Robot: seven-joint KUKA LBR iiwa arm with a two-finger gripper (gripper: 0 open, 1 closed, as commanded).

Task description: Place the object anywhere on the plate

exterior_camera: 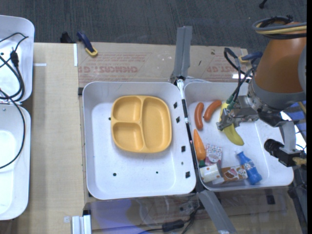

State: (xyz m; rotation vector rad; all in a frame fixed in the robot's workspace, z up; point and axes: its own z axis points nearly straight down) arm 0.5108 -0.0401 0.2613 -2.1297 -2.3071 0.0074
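Note:
A yellow divided plate (141, 123) lies in the upper middle of the left bin (100, 174). My gripper (227, 119) hangs low in the right bin (273, 152), at the upper end of a yellow banana (235, 137) that lies on the bin floor. The gripper's body hides the banana's top, so I cannot see whether it touches the fruit. The banana's lower half sticks out below the gripper toward the right.
Two orange-red sausages (199, 115) (212, 109) lie left of the gripper. A carrot (199, 145), a pink packet (213, 154), a small carton (228, 173) and a blue bottle (249, 167) crowd the bin's front. A raised divider (184, 126) separates the bins.

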